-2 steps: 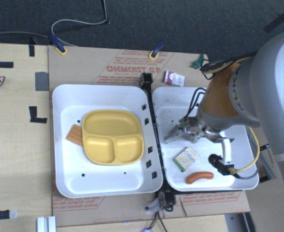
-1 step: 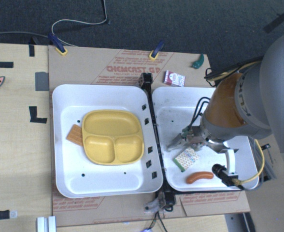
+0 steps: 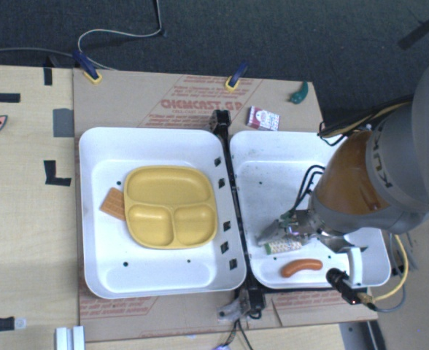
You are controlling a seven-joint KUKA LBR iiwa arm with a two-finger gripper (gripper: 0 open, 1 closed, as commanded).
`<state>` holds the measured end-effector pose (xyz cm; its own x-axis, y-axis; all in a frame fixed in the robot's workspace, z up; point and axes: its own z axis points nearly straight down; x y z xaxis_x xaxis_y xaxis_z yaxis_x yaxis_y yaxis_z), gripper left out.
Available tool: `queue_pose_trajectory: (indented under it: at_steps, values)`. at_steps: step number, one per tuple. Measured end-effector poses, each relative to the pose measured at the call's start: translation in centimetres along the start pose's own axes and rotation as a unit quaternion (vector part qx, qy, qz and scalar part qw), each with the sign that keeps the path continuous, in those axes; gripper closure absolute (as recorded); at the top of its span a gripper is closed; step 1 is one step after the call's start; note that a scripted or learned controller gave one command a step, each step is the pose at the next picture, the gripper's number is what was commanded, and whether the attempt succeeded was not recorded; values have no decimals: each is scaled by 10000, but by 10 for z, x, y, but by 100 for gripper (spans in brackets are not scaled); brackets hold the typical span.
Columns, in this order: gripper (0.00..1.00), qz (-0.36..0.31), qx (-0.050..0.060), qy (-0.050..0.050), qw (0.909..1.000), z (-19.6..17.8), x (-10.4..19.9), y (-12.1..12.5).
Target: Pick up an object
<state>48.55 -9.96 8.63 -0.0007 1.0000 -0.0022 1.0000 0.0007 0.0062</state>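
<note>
Gripper (image 3: pixel 284 232): hanging low over the right bin's (image 3: pixel 273 148) front edge; cannot tell its grip
Sausage (image 3: pixel 300 267): lying at the front edge, just beside; likely target

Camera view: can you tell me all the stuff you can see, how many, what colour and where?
white bins: two, white, side by side on the bench
divided plate: one, yellow, in the left bin
flat brown piece: one, tan brown, left bin, partly under the plate's left edge
sausage: one, orange-red, near the front of the right bin
small packet: one, white with green, right bin, just behind the sausage
small carton: one, red and white, on the cardboard behind the right bin
clips: two, yellow and blue, at the cardboard's back edge
teal piece: one, teal, back right of the cardboard
arm: one, grey with orange band, over the right bin
gripper: one, dark, low in the right bin above the packet
</note>
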Motion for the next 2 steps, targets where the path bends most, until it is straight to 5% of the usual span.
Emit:
queue_pose_trajectory:
  at_steps: [1, 2]
  values:
    - [100, 3, 6, 2, 10000, -9, 0, 0]
    - [100, -4, 26, 9, 10000, -164, 53, 33]
